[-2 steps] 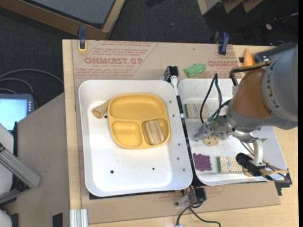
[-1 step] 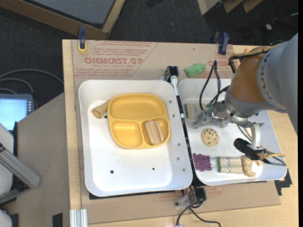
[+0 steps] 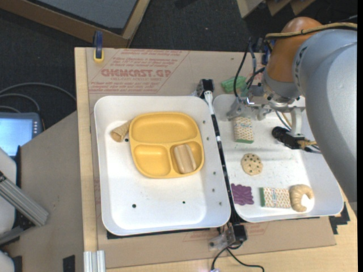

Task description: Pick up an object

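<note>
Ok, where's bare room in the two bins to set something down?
Left bin: bare floor below the yellow tray to the near rim. Right bin: a patch between the cookie and croissant. Crowded at top under the gripper.

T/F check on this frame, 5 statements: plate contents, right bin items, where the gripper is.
1. The yellow divided plate sits in the left bin. True.
2. The bread-like piece lies in the plate's large top compartment. False: it lies in the lower right small compartment.
3. The cookie is in the right bin. True.
4. The purple grape bunch lies on the plate. False: it lies in the right bin, near its left front corner.
5. The gripper is over the left bin. False: it is over the back of the right bin, right above a small patterned packet.
</note>
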Robot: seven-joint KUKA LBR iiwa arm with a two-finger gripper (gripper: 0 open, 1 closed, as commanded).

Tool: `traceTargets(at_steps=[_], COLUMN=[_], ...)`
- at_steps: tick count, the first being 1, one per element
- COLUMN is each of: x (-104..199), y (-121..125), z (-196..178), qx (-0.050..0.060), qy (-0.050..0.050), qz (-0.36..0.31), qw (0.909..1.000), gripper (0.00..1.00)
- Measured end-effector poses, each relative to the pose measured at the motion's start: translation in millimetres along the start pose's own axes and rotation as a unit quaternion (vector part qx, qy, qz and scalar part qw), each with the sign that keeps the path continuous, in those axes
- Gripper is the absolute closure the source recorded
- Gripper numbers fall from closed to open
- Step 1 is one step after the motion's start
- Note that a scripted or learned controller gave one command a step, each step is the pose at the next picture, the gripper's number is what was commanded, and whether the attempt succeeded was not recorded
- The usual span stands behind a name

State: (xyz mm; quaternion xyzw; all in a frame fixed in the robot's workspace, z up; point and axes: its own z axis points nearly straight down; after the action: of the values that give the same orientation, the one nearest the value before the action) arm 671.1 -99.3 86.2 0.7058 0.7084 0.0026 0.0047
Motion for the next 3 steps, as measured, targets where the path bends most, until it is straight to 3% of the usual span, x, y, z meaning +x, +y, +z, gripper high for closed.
traceTargets(at_steps=[1, 3], x=[1.0, 8.0], y=[-4.4, -4.6], z=[1.1, 1.0], qx=[0.005, 0.006], qy=[0.001, 0.001], qz=[0.001, 0.001], qw=[1.0, 1.0], gripper=[0.0, 0.0])
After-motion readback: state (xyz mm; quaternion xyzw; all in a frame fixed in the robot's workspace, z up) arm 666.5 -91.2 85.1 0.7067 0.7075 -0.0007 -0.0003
